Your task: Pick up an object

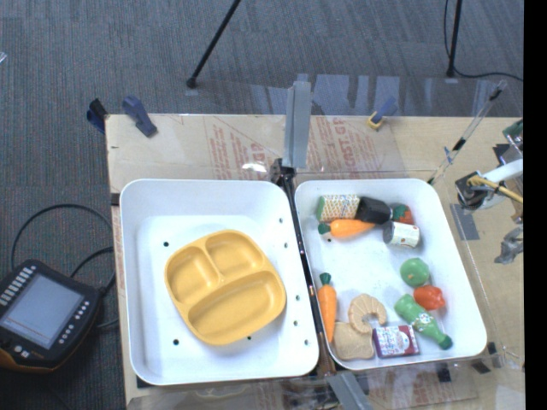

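**Bench stock: two white bins, toy food at right**

Left bin: one yellow divided plate, three compartments, lying flat, its long axis slanting from upper left to lower right.

Right bin: toy food, loose.
- Corn cob, at the far end, long axis left to right.
- Black item, touching the cob's right end.
- Small carrot, just below the cob, long axis left to right, green top pointing left.
- White can, tipped on its side.
- Green apple, near the right wall.
- Red tomato, just below the apple.
- Green bottle, slanting, neck toward lower right.
- Long carrot, along the left wall, green top pointing to the far end, tip toward the near end.
- Pretzel and bread slice, touching.
- Red-labelled packet, near corner.

Gripper: whether it is open or closed cannot be told.
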You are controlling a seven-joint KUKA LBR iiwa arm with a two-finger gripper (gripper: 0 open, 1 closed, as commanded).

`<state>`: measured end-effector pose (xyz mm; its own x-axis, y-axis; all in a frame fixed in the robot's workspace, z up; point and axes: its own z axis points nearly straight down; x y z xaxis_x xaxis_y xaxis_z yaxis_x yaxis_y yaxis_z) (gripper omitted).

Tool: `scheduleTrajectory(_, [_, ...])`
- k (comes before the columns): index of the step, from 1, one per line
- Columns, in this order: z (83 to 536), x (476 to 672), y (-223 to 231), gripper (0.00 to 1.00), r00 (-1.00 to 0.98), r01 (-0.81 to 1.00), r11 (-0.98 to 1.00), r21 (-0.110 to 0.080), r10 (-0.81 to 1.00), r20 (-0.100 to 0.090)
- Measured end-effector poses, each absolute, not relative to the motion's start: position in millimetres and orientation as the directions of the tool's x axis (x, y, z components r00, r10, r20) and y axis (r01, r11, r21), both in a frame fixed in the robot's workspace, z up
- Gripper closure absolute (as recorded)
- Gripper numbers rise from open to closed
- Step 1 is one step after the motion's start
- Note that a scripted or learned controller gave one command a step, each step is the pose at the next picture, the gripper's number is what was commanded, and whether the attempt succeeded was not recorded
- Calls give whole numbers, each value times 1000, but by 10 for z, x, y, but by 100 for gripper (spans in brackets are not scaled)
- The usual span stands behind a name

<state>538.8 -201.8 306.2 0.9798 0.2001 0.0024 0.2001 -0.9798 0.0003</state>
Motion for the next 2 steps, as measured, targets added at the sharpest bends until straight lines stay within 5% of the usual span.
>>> scheduleTrajectory(1, [1739, 5674, -1351, 0, 957, 290, -957, -11, 291, -17])
scheduleTrajectory(2, [2523, 5512, -1511, 0, 980, 198, -980, -2, 198, -2])
